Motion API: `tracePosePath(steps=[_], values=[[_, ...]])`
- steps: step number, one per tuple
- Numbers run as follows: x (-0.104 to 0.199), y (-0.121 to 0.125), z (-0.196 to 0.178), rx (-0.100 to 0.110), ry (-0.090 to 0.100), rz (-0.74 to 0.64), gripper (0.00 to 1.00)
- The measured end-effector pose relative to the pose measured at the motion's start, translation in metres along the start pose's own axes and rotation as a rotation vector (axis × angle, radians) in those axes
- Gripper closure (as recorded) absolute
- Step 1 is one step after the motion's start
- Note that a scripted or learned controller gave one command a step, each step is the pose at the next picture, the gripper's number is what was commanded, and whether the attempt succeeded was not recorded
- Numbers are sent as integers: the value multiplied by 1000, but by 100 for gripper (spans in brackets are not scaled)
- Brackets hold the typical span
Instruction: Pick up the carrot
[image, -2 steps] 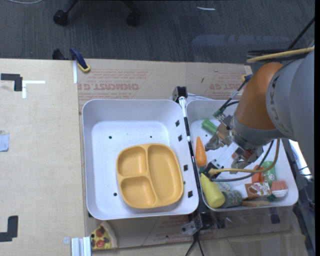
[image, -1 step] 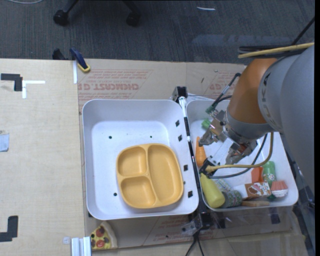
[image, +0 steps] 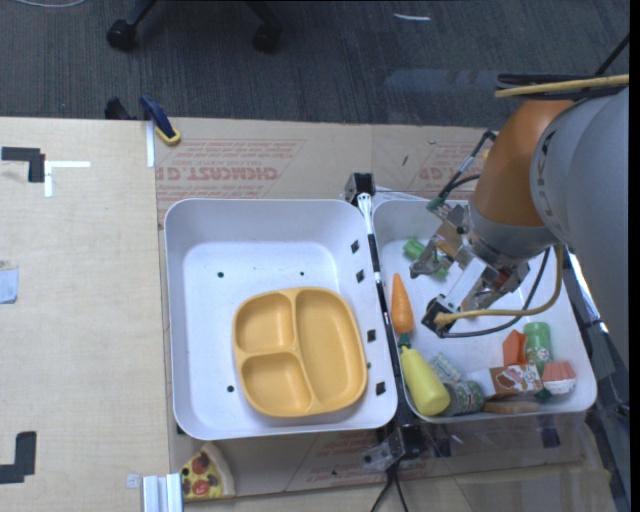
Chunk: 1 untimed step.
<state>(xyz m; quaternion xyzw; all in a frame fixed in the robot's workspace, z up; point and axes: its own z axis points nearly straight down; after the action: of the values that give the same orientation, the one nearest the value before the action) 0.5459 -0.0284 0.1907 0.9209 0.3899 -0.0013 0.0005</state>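
— Where is your carrot (image: 400, 303)?

— From the camera above the bench, you have it in the right bin (image: 578, 312), lying lengthwise against that bin's left wall, its narrow tip pointing away from you. A yellow bottle (image: 423, 383) with a green cap lies just below it.

— And your gripper (image: 440, 290)?

— It hangs over the middle of the same bin, just to the right of the carrot and apart from it. You cannot tell from this angle how far it is open, and nothing shows in its hold.

— What else do you see?

— A green bottle (image: 537, 341), some red-and-white packets (image: 521, 378) and a small green item (image: 413, 246) share the right bin. Your left bin (image: 195, 260) holds a yellow three-compartment plate (image: 298, 351).
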Motion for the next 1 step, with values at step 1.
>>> tracePosePath(steps=[1], values=[[37, -41, 0, 2, 0, 20, 0]])
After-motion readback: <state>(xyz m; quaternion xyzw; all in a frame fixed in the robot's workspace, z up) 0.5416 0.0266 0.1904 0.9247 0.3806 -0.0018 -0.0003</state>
